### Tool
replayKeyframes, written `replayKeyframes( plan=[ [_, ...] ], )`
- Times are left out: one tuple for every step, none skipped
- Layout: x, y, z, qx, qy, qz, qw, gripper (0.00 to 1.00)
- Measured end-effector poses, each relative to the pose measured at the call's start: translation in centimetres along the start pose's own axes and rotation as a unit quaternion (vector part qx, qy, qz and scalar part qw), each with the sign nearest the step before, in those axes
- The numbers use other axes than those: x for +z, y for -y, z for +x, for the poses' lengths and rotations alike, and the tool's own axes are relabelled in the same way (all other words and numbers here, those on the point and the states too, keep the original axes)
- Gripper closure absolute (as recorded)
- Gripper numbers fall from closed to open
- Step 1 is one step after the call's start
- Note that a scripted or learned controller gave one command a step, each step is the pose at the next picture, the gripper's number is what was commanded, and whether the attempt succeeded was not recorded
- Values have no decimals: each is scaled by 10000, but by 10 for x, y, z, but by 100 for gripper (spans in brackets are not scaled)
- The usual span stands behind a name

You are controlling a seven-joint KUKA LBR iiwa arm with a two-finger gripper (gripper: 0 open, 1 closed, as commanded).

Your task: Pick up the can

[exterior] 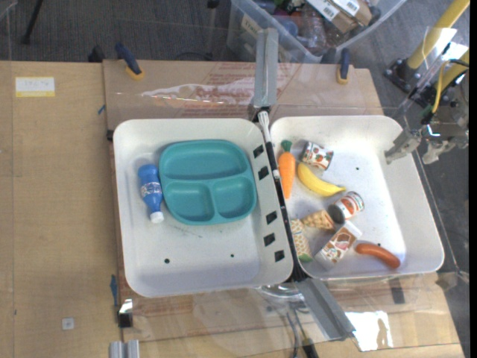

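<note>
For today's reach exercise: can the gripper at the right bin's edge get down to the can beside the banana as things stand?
Probably yes. The can lies on its side near the right bin's back, with open bin floor on its right toward the gripper. The banana and carrot crowd its near-left side only.

Two bins sit side by side on the bench point(52, 200). In the left bin point(134, 267) a divided tray point(207, 181) lies near the middle, and a bottle point(150, 191) lies just beside the tray's left edge. In the right bin point(406, 200) a carrot point(285, 171) lies along the left wall, with one can point(316, 155) to its right near the back. A banana point(319, 181) lies just in front of that can. Right of the banana's end is a second can point(348, 204); a third can point(340, 244) lies nearer the front, with a sausage point(378, 254) to its right. An ice-cream cone point(317, 220) lies between the banana and the third can. Behind both bins, off the bench, stands a crate point(313, 13) full of items. The end effector point(417, 144) is at the right bin's back right corner.
</note>
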State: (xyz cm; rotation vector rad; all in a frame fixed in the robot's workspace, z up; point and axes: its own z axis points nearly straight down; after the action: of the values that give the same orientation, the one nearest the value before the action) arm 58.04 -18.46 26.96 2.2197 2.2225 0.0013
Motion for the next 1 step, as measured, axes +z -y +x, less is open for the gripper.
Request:
replayKeyframes(
  plan=[
    [85, 58, 40, 331, -1, 6, 9995, 0]
  ],
)
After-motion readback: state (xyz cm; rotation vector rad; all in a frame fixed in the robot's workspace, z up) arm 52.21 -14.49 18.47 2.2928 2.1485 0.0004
